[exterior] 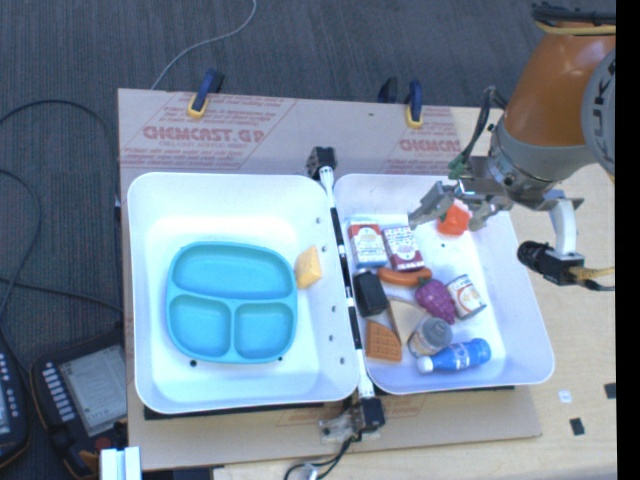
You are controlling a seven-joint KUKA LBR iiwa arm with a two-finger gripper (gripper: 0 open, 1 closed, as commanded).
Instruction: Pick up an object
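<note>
My gripper [456, 208] hangs over the back of the right bin [528, 318], its two grey fingers [430, 204] spread on either side of a small orange object [454, 221]. The orange object sits between the fingers and looks lifted off the bin floor. Below it in the same bin lie two red packets [368, 245], a sausage [405, 276], a black block [371, 293], purple grapes [435, 296], a small can [466, 296], a waffle [383, 341], a grey jar [433, 334] and a blue bottle [457, 355].
The left bin [160, 208] holds a blue divided plate [232, 301] and a yellow cheese wedge [309, 266] by its right wall. A black clamp [322, 160] sits where the bins meet at the back. Cables lie on the floor at left.
</note>
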